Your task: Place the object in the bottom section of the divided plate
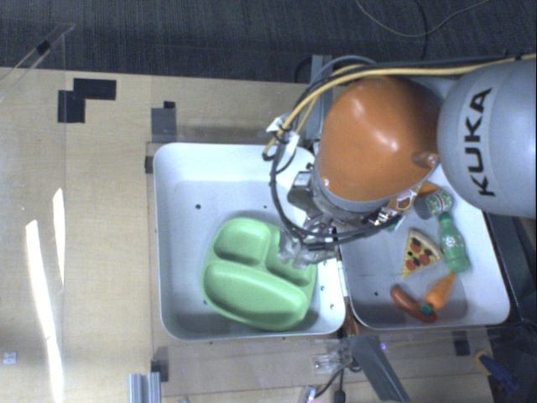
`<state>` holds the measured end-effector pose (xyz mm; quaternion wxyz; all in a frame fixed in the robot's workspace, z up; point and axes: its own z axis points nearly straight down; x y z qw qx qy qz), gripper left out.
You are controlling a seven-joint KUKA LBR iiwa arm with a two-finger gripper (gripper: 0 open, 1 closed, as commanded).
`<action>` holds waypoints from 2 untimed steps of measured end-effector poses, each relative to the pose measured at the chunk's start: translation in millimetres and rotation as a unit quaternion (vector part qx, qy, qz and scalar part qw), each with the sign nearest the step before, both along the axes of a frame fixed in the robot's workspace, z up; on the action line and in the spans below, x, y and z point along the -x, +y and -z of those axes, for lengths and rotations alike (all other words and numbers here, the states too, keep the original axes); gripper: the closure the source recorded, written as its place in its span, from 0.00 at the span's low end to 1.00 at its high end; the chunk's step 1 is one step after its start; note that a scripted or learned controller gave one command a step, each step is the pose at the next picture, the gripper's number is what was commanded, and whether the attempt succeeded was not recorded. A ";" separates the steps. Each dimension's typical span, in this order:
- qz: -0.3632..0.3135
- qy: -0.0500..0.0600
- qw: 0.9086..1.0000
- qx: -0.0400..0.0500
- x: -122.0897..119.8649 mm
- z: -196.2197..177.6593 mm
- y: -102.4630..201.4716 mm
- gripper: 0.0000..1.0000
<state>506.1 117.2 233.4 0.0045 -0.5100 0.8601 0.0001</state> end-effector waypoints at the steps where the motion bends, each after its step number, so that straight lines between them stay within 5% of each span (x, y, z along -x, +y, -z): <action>1: 0.000 0.000 1.000 0.000 0.0 0.0 -0.1 0.00; 2: 0.000 -0.004 1.000 -0.002 -1.8 -11.9 2.1 1.00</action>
